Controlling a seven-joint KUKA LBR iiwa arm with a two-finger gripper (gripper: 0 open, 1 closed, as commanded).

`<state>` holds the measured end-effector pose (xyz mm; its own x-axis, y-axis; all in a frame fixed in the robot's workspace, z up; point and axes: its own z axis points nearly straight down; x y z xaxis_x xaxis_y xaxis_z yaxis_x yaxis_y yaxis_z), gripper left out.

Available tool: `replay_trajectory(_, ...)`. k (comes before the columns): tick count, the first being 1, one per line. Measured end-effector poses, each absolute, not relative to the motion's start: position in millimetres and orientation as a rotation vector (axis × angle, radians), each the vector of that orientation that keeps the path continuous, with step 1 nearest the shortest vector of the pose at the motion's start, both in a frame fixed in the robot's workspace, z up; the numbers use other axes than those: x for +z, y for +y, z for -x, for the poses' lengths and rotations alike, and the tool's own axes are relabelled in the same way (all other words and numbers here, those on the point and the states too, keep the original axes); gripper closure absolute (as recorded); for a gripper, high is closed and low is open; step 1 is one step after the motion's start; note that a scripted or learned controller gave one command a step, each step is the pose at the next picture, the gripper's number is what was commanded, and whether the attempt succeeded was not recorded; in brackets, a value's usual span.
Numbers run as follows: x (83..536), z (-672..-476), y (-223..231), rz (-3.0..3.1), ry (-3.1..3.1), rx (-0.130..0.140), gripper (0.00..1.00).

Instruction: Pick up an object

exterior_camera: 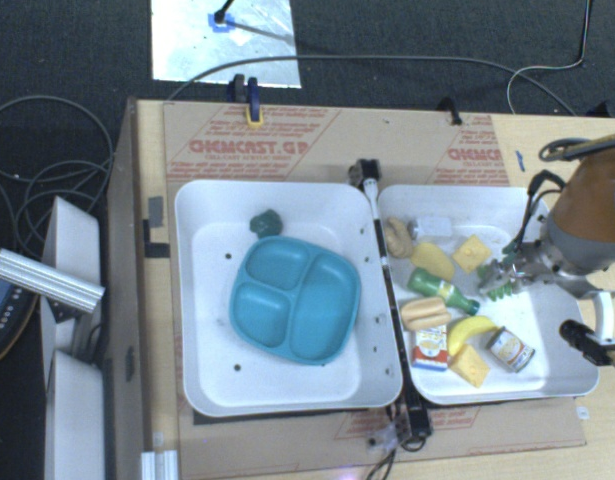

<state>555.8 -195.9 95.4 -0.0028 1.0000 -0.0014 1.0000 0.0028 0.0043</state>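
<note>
Jaws over the right bin, seemingly touching a green item; open or closed unclear.

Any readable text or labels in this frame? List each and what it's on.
"CHEMCAST GP" in red, on the brown protective paper over the bench sheet behind the left bin; smaller lines under it are too blurred to read.
The same red print repeats on the paper behind the right bin, too blurred to read.
The small carton and the can have labels, illegible.
</note>
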Motion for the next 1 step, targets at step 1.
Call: replay_trajectory(1, 169.5, -574.1, -115.0, -2.214, 2.225, 0.006, 1.0)
